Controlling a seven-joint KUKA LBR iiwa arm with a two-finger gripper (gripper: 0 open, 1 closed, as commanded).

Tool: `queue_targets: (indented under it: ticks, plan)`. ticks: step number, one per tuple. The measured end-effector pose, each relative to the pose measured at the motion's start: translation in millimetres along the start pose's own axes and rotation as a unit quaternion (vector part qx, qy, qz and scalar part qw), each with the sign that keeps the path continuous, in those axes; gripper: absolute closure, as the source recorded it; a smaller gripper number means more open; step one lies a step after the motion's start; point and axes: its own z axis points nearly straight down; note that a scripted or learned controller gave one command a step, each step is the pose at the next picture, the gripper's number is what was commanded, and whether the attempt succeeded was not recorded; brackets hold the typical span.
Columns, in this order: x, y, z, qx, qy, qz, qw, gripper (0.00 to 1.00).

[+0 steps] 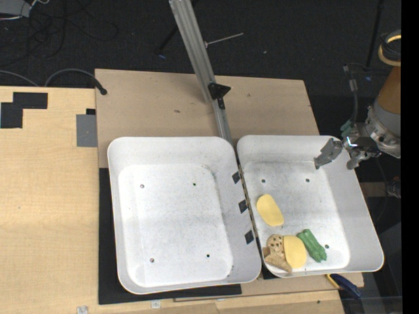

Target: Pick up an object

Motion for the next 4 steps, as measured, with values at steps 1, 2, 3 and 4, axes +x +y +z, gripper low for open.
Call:
queue_targets:
  ticks: [1,2,3,4]
  plan:
    - [0.1,0.9,-2.8,-0.002,-0.001,-0.001,1.0,0.0]
    - [-1.5,-9.9,51.1,0.0,0.0,0.0,1.0,0.0]
    - [6.1,-11.9,97.1,0.0,0.0,0.001,1.0,0.0]
    - [6.5,-11.0,145.3,-0.003,-0.001,0.001,1.0,0.0]
